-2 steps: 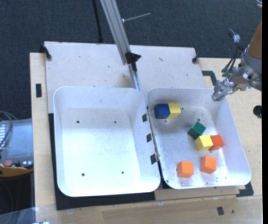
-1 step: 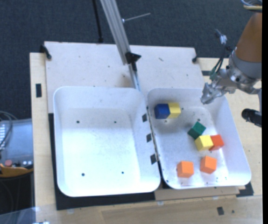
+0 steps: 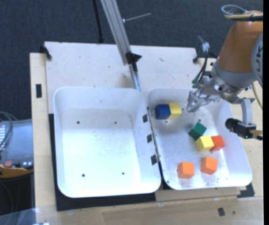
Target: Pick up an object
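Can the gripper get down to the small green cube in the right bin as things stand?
Probably yes. The gripper hangs just above and left of the small green cube, with bare bin floor between. A yellow cube sits close on its lower side, which may crowd the fingers.

My pale wooden desk carries two shallow white plastic bins touching side by side: the left white bin toward nine o'clock, the right white bin toward three o'clock. A slanted aluminium post stands at twelve o'clock.
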